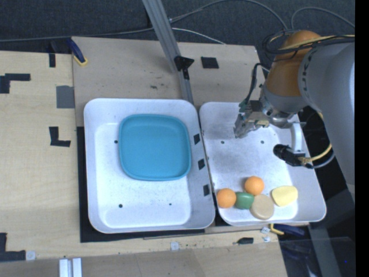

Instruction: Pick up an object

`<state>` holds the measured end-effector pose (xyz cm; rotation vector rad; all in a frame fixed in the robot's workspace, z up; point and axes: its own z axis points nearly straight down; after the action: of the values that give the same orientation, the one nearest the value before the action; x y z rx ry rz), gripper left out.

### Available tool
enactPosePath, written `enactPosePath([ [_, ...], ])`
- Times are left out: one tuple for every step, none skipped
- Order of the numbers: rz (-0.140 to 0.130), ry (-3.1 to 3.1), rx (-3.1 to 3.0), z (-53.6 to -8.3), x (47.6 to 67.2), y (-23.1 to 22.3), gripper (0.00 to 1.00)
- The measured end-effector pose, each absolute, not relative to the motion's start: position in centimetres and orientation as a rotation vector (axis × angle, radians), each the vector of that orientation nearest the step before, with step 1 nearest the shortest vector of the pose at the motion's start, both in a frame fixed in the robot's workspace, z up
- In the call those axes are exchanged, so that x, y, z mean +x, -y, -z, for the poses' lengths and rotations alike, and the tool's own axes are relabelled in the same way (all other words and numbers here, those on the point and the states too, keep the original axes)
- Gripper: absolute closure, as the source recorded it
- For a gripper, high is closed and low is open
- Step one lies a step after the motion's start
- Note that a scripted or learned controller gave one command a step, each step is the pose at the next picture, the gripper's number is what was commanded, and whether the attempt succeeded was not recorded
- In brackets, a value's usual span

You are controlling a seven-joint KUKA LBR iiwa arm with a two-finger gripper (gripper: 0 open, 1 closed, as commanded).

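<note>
Two shallow white bins sit side by side on a wooden bench [34, 154]. The left bin [104, 212] holds a blue square plate [154, 146]. In the right bin [230, 149], along its near edge, cluster two orange balls [226, 198] [253, 184], a green piece [244, 201], a tan disc [263, 207] and a yellow piece [284, 195]. The tool [243, 127] hangs over that bin's far end, well apart from the cluster, gripping nothing; how wide it stands cannot be told.

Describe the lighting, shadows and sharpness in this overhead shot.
Camera view: even, soft light; the blue plate shows little glare; the gripper casts a faint shadow on the right bin; the small objects at that bin's near edge, such as the yellow piece, look slightly soft; the floor beyond the bench is dark.
</note>
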<state>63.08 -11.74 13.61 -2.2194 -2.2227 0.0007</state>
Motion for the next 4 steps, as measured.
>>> enactPosePath([
  [0.004, 2.224, -2.224, -19.0, 62.3, 12.3, 1.00],
  [0.003, 2.224, -2.223, -23.3, 62.6, 12.0, 1.00],
  [0.004, 2.224, -2.223, -27.6, 62.6, 11.9, 1.00],
  [0.000, 2.226, -2.215, -26.3, 62.3, 5.8, 1.00],
])
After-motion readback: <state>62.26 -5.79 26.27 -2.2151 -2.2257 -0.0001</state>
